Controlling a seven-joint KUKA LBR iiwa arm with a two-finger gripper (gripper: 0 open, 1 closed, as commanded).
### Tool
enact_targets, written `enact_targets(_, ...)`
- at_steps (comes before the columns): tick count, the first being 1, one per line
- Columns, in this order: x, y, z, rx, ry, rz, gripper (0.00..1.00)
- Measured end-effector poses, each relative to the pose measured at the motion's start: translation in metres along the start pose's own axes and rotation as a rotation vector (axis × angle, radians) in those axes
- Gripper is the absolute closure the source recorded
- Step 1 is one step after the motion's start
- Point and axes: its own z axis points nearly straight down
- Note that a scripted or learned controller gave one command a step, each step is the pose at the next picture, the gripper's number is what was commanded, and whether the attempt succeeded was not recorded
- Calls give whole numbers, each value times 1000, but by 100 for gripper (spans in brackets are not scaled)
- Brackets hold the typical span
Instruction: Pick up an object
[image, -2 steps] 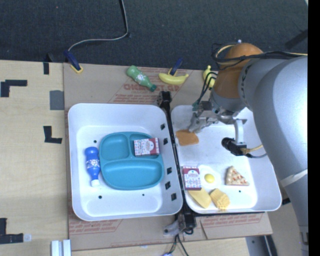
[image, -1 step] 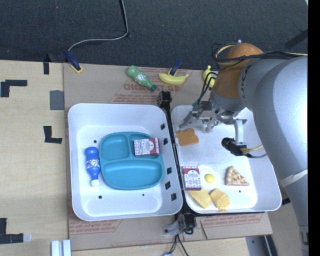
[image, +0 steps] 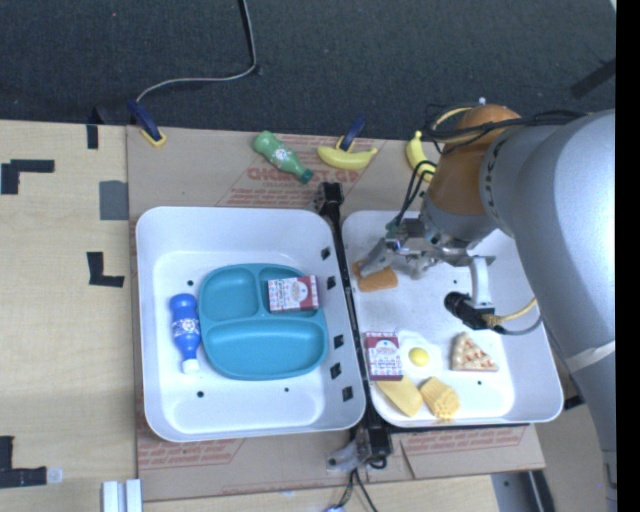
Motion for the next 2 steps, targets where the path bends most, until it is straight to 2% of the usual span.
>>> enact_targets(1, 20, 27, -100, 0, 0, 0, 0)
enact_targets(2, 33, 10, -98, 4, 0, 1, 0)
